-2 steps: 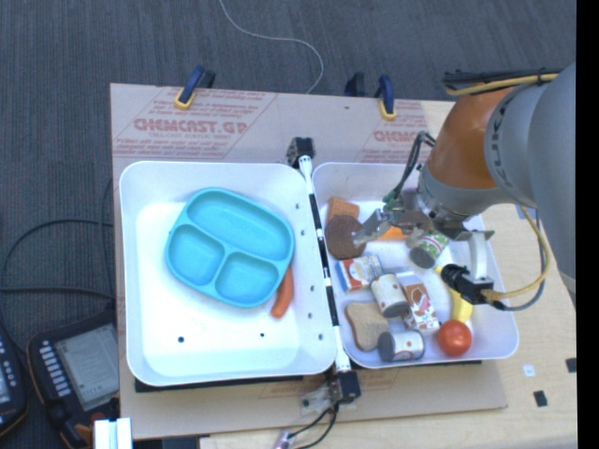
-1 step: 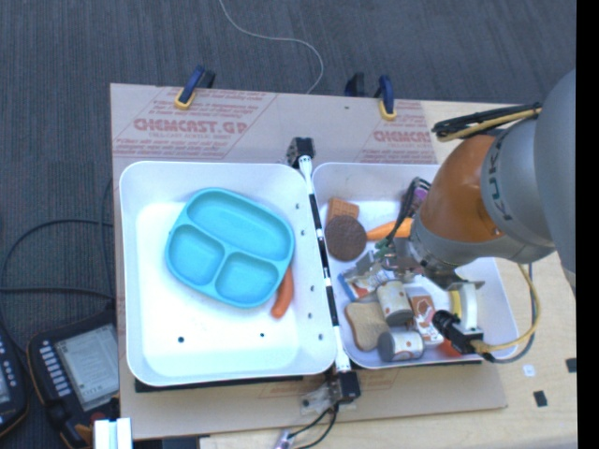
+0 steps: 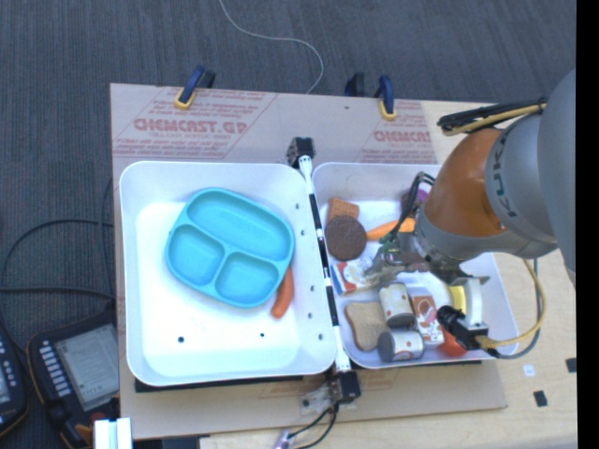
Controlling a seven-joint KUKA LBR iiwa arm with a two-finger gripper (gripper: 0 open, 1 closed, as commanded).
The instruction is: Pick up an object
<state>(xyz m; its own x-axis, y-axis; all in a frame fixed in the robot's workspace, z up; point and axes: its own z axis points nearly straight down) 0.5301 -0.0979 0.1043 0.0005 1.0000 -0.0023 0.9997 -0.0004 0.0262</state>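
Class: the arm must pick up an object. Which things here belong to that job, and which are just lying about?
Job:
gripper
brown cookie
bread slice
carrot
right bin

Lying about:
blue plate
left bin
clamps
cable

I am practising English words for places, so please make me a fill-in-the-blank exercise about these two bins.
1. The blue plate lies in the ___ bin.
2. The carrot beside the plate is ___ in colour.
3. The plate has ___ compartments.
4. The arm reaches over the ___ bin.

Missing words: left; orange; three; right
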